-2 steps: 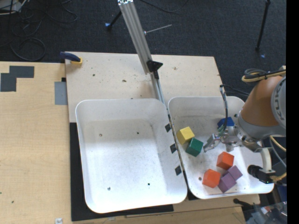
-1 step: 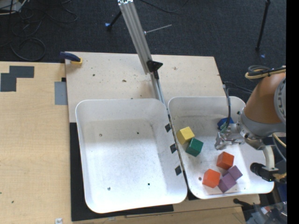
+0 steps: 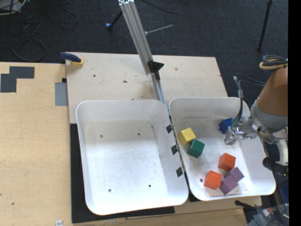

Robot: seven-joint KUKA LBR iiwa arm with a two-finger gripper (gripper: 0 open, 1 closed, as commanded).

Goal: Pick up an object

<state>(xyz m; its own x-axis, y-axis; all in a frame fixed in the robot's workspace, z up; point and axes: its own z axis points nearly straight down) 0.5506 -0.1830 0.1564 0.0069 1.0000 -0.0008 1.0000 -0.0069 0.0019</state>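
Note:
The right bin [image 3: 207, 105] holds several small blocks. A yellow cube [image 3: 187, 135] touches a green cube [image 3: 195, 148] near the bin's left wall. Two orange cubes [image 3: 226, 161] [image 3: 212, 179] and two purple blocks [image 3: 231, 179] lie toward the front. A blue block [image 3: 225, 125] sits at the right side, partly hidden by my gripper [image 3: 232, 135]. The gripper is low in the bin, just in front of and touching or nearly touching the blue block. The arm's orange band [image 3: 275, 95] rises above it on the right.
The left bin [image 3: 84, 112] stands beside the right one, with black clips [image 3: 174, 149] along the shared wall. A slanted aluminium bar [image 3: 138, 34] rises behind the bins. A yellow and blue clamp [image 3: 71, 58] lies at the bench's back left corner.

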